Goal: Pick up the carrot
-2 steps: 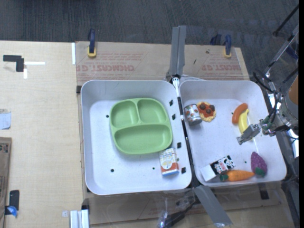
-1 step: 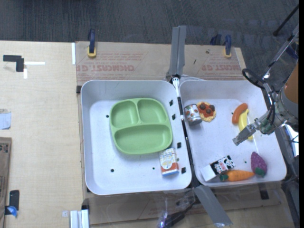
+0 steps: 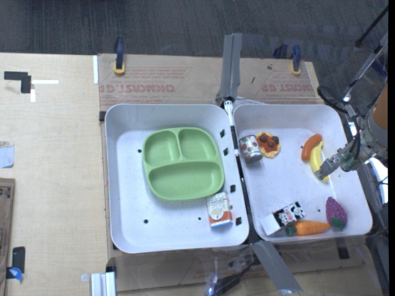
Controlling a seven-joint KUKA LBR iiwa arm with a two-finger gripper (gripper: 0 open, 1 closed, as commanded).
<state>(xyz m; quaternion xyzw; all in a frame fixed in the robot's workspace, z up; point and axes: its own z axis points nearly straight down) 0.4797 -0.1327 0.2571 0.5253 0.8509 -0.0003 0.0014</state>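
Note:
The orange carrot (image 3: 310, 228) lies flat along the front wall of the right bin (image 3: 290, 119), between a black-and-white carton (image 3: 286, 217) and a purple bunch of grapes (image 3: 336, 211). My gripper (image 3: 325, 171) reaches in from the right and hangs over the bin's right side. It sits at the lower end of a yellow banana (image 3: 316, 158), well behind the carrot and apart from it. Nothing shows in its grasp.
In the right bin, an orange piece (image 3: 311, 146) lies beside the banana, with a pizza slice (image 3: 269, 144) and a small can (image 3: 250, 147) at the back left. The left bin (image 3: 123, 184) holds a green divided plate (image 3: 183, 162) and a small carton (image 3: 219, 210).

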